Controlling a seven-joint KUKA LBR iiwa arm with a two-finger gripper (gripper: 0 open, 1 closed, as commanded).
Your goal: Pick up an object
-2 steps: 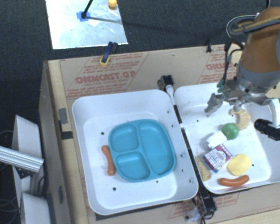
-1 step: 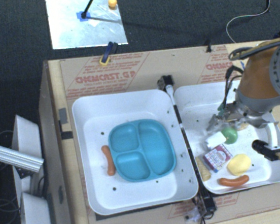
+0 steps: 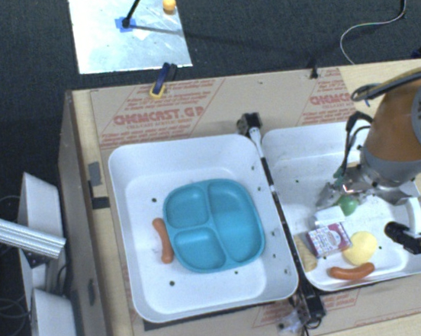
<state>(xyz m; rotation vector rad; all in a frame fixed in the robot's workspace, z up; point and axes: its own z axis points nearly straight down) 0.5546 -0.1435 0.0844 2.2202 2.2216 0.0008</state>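
My gripper (image 3: 342, 194) is low in the right bin (image 3: 301, 151), near its middle, reaching in from the right. A small green object (image 3: 348, 204) sits right at its tip, partly covered by it; I cannot tell if it is gripped. In front of it lie a pink and white box (image 3: 328, 238), a yellow lemon (image 3: 364, 245) and an orange sausage (image 3: 353, 271). A tan piece (image 3: 308, 251) lies by the bin's left wall.
The left bin (image 3: 138, 173) holds a blue divided plate (image 3: 213, 224) with another orange sausage (image 3: 162, 240) to its left. The grey and orange arm (image 3: 405, 130) covers the right bin's right side.
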